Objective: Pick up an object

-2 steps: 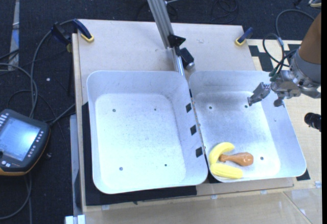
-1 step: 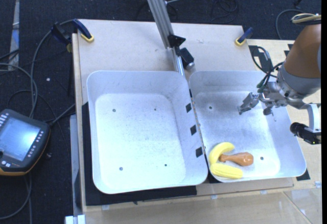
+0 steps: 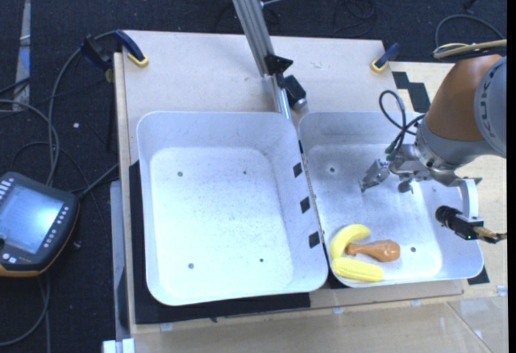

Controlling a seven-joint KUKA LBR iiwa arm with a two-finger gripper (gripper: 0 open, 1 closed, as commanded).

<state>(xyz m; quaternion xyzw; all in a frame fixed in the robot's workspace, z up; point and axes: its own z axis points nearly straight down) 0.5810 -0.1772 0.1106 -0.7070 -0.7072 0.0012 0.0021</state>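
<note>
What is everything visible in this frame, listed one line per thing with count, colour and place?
Bins: 2, white, side by side on the bench; left bin, right bin.
Banana: 1, yellow, near edge of the right bin.
Corn cob: 1, yellow, right bin, just in front of the banana.
Drumstick toy: 1, orange-brown, right bin, between banana and corn cob.
Bench: 1, pale wood, under both bins.
Clamps: 2, yellow and blue, far bench corners.
Pendant: 1, grey with screen, on the floor at left.
Arm: 1, grey with orange band, from the right.
Gripper: 1, over the right bin, holding nothing visible.
</note>
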